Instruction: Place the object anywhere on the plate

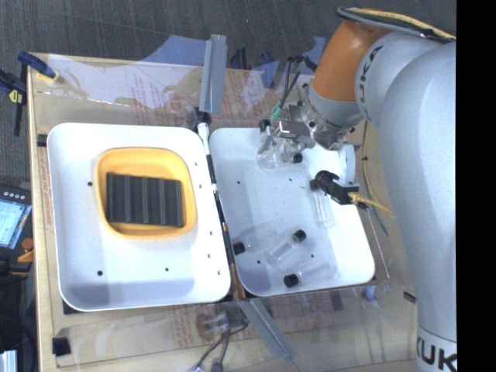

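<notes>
Beside the gripper [273, 147], clear vials [288, 248] litter the right bin [256, 208].

Yellow rounded plate [144, 161] with dark ribbed insert fills left white bin [70, 262] centre; rim around it bare. Clear black-capped vials [285, 246] clutter right white bin [240, 177] front; left-middle floor open.

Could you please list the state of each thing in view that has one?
Plate: flat in the left bin, bearing a dark ridged insert, no vial on it.
Vials: clear, black-capped, lying on their sides in the right bin.
Gripper: low over the right bin's far end, near a clear vial.
</notes>
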Available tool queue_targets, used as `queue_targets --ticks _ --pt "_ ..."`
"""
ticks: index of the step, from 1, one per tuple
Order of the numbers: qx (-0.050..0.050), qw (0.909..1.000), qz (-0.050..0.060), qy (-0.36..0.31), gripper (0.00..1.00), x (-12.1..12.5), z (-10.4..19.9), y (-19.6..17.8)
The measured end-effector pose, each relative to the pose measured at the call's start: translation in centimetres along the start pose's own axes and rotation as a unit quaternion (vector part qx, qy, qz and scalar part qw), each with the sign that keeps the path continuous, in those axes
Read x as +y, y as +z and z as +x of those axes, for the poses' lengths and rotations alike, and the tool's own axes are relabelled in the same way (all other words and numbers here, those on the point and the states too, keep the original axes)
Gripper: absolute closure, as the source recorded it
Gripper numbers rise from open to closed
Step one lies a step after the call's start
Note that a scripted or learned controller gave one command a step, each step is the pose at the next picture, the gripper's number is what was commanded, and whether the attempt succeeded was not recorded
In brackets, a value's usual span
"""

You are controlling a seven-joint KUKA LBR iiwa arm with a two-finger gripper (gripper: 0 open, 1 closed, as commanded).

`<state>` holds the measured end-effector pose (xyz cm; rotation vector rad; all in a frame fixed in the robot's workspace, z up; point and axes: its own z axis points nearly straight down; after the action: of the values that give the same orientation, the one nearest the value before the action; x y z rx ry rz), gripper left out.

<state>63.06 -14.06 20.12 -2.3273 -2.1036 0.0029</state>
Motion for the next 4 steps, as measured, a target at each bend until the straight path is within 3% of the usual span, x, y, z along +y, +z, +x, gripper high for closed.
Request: queue_targets --ticks 1,2,3,4 --pt "0.000 0.9988 0.000 -0.049 1.00 0.2 7.4 0.9" --pt "-0.001 0.9835 -0.002 -0.181 1.00 1.6 9.7 -0.2" --pt "-0.001 0.9704 0.001 -0.242 1.00 -1.2 11.1 1.1" --pt "-0.001 0.9399 0.002 -0.341 1.00 -1.5 13.0 1.1"
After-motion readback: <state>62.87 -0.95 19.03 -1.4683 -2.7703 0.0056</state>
